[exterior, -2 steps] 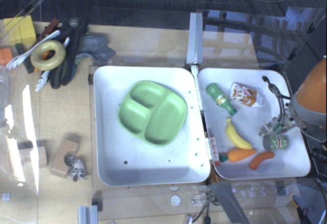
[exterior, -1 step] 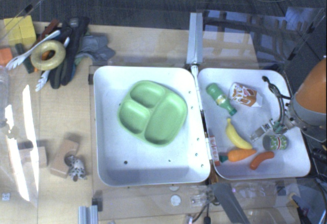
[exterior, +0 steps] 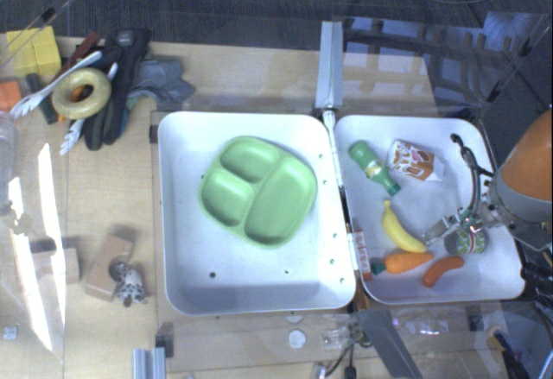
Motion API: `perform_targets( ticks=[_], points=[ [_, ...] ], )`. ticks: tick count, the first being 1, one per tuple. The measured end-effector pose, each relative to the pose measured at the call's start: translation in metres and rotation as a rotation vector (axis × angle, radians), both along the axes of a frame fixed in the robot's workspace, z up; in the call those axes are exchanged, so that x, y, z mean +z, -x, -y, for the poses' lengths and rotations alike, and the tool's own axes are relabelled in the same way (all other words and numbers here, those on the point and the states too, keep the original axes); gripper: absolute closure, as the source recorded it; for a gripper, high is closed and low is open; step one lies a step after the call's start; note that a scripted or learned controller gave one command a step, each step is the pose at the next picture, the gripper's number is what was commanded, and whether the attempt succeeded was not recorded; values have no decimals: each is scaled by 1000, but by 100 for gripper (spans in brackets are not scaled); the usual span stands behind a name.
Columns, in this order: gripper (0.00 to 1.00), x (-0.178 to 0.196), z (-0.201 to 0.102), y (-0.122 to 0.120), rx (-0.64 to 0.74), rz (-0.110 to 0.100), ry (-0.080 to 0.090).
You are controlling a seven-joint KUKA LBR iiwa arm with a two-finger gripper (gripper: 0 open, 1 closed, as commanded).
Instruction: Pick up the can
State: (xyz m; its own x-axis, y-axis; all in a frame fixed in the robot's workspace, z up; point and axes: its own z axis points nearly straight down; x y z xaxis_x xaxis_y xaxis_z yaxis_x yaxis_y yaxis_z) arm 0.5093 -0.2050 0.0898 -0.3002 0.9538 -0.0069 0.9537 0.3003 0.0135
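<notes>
From the overhead camera I've got both white bins side by side. The left bin (exterior: 173,196) has a green divided plate (exterior: 258,189) sitting in the middle of it. All the small stuff is in the right bin (exterior: 505,278): a green bottle (exterior: 373,167) tilted near the top left, a small white and orange carton (exterior: 412,161) just beside it, a banana (exterior: 400,230) lower down, then a carrot (exterior: 406,262) and an orange-red sausage-looking thing (exterior: 443,270) along the near edge.

The arm (exterior: 529,174) comes in from the right, and the gripper (exterior: 464,229) is down inside the right bin, near its right wall. Right under it I can see a small round thing with green and red on it, which I take to be the can (exterior: 472,238). Honestly can't tell whether the fingers are spread or clamped on it; it's too small and blurry there. The banana tip and sausage sit close by on the left.

Outside the bins, top left of the bench, there's a yellow tape ring (exterior: 81,93), a yellow block (exterior: 34,52), and some dark gloves or cloth (exterior: 130,92). Wooden blocks (exterior: 110,263) sit lower left.
</notes>
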Motion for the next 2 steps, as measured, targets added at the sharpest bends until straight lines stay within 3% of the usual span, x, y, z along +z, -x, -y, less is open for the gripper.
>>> perform_targets(
  ticks=[1, 2],
  points=[
    [100, 13, -1, -4, 4, 9, 2],
    [0, 13, -1, -4, 4, 9, 2]
  ],
)
